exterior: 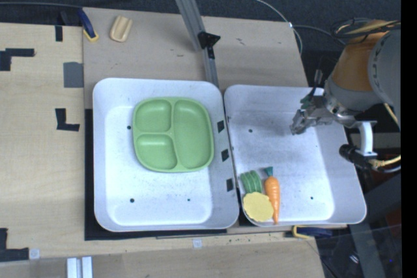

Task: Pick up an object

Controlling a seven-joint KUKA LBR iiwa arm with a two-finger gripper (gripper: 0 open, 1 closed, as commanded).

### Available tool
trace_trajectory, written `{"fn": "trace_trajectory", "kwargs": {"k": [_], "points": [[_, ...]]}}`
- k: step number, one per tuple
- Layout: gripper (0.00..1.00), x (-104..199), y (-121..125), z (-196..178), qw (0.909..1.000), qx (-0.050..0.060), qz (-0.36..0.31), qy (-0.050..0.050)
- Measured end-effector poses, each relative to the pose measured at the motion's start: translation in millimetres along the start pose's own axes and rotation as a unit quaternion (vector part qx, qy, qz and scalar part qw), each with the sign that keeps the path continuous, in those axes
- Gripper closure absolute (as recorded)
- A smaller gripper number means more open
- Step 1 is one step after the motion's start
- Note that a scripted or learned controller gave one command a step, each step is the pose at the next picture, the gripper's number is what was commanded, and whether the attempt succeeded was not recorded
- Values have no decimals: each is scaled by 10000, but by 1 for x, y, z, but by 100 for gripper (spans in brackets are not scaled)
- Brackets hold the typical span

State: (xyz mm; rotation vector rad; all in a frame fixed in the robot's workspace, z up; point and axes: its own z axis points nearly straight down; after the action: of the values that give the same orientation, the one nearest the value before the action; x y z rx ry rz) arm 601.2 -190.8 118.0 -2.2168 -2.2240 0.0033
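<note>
Overhead, the metal end effector (pixel 301 120), grip state unclear, hovers above the speckled right bin (pixel 339 202).

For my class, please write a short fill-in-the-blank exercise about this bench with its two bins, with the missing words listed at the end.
1. The green divided plate lies in the ____ bin as the camera sees it.
2. The plate has ____ compartments.
3. The carrot lies in the right bin, near its ____ edge in the picture.
4. The hand is over the ____ bin.

Missing words: left; three; bottom; right
</note>
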Motion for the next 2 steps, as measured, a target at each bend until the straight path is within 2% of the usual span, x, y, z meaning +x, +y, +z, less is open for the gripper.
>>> {"fn": "trace_trajectory", "kwargs": {"k": [2], "points": [[100,4,15,-96,10000,-31,8,-4]]}}
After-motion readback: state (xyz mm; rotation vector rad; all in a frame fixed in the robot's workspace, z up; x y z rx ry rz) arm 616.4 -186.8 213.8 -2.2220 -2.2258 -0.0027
